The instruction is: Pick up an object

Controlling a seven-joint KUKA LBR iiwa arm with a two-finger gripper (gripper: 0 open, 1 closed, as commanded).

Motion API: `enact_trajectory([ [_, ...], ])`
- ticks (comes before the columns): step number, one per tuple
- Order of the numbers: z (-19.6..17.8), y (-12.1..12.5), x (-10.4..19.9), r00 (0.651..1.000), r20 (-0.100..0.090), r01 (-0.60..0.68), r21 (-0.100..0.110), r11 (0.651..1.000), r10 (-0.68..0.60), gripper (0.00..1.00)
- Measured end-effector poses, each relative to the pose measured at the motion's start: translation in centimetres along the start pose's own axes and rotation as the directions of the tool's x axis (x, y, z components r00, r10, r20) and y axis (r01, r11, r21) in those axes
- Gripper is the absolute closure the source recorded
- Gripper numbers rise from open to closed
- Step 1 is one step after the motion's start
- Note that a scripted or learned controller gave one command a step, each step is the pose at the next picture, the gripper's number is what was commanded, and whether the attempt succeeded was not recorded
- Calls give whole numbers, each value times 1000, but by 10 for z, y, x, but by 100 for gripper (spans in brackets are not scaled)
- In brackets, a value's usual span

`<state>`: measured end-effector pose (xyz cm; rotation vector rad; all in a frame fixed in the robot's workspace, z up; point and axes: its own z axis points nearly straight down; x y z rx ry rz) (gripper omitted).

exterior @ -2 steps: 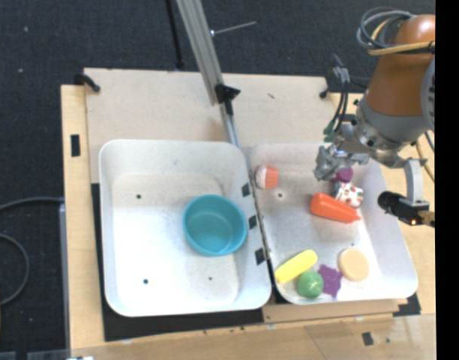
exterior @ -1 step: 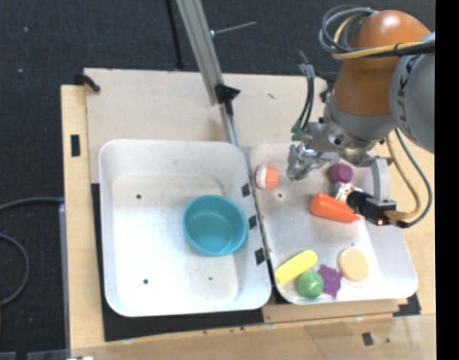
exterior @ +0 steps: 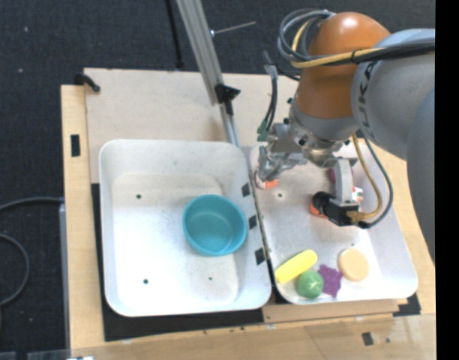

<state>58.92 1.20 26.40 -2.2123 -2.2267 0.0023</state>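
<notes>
My gripper (exterior: pixel 268 175) hangs over the far left part of the right bin (exterior: pixel 387 253), close to the wall shared with the left bin. A small orange-red bit shows right at its tip, too small to identify. Near the right bin's front edge lie a yellow block (exterior: pixel 295 265), a green ball (exterior: pixel 310 284), a purple piece (exterior: pixel 331 279) and a tan round disc (exterior: pixel 354 264). A small orange object (exterior: pixel 316 209) sits mid-bin, partly behind a black part of the arm. A blue bowl (exterior: pixel 214 225) stands in the left bin (exterior: pixel 139 201).
A metal post (exterior: pixel 203 51) slants up from between the bins at the back. The arm's grey and orange body (exterior: pixel 349 73) covers the right bin's back. Cables (exterior: pixel 376 193) loop down over the right bin.
</notes>
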Motion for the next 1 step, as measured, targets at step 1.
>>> enact_trajectory([
  [1,16,2,47,1000,1,-4,0,1000,4,100],
])
